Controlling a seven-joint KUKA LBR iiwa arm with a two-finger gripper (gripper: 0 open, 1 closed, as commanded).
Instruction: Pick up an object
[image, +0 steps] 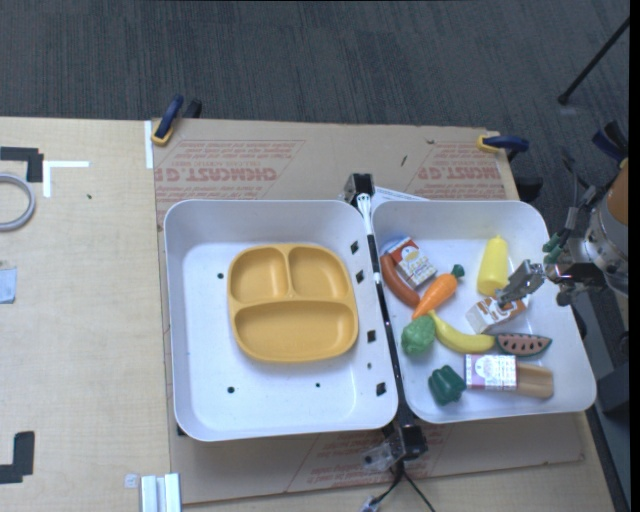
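Dark carpet lies beyond the bench. Over the right bin (560, 400), the gripper (517, 284) hangs part-open and empty (nothing lifted yet), just above the small packet (492, 313) near the banana (458, 335).

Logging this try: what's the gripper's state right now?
Gripper: cannot be told; it sits low over the right bin, above the small packet.

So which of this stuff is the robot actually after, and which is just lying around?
For the job (pick up any one):
tool
banana
carrot
yellow block
watermelon slice
green pepper
lime
milk carton

Just lying about:
yellow plate in the left bin
blue clamps
cardboard
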